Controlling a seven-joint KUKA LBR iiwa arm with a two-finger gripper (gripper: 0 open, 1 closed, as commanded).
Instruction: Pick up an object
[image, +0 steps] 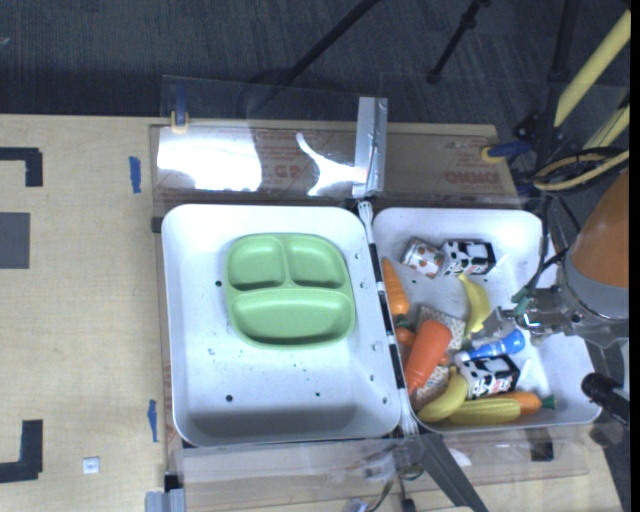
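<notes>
Pale wooden benchtop runs beneath two shallow white plastic bins set side by side, with dark floor and cable clutter beyond. Resting in the left bin (190, 330) is a green three-compartment plastic tray (290, 288), and nothing else of note. Toys crowd the right bin (520, 225): a large orange plastic carrot (428, 352) lying on a slant, a yellow toy banana (477, 300) running roughly top to bottom, a second yellow banana (445, 400) curled along the lower edge, a black-and-white cow-print carton (468, 256) near the far wall, another cow-print carton with a blue top (490, 372), and a slim orange-and-yellow carrot (500, 408) lying flat along the near wall.

From the right comes the grey arm with its orange band (610, 245), and the two-finger gripper (522, 318) hangs at the right side of the toy pile. Whether its fingers are parted or closed I cannot tell; the metal parts blur together there.

Nearest candidates lie just left of the gripper: the upright-running banana and, below it, the blue-topped carton. The banana's long axis runs along the bin's depth, so a grasp would probably need to close across it, left to right.
</notes>
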